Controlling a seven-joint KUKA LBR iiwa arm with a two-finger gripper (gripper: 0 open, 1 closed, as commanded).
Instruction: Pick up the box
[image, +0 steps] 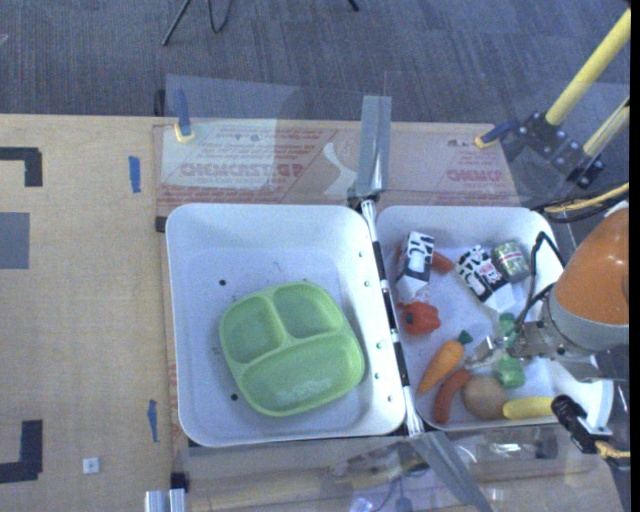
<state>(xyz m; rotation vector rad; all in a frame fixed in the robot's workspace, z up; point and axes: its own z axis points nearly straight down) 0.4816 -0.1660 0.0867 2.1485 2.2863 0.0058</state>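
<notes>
Looking down on a pale wooden counter (80, 330) carrying two shallow white bins side by side. Left white bin (190, 250) holding a green plastic divided plate (291, 347), three compartments, lying flat near the middle. Right white bin (455, 222) crowded: a small white carton box with black cow patches (416, 262) standing near the upper left corner, hard against the dividing wall, with a red tomato-like toy (421, 318) just below it. Further right, a second black-and-white patterned carton (480, 272) touching a small green-labelled can (510, 259). Lower down, an orange toy carrot (441, 365) lying at a slant, a reddish sausage-shaped toy (451, 394) beside it, a brown potato-like toy (484, 397), a yellow banana-shaped toy (529, 407) along the bottom wall. Grey arm with orange band (600, 280) reaching in from the right, the hand (503, 343) low over the right bin's lower half, close above a small green toy (510, 374), well apart from the cow-patched box. Fingers of the hand too tangled with clutter and cable to judge, so spread or pressed together: cannot tell.
</notes>
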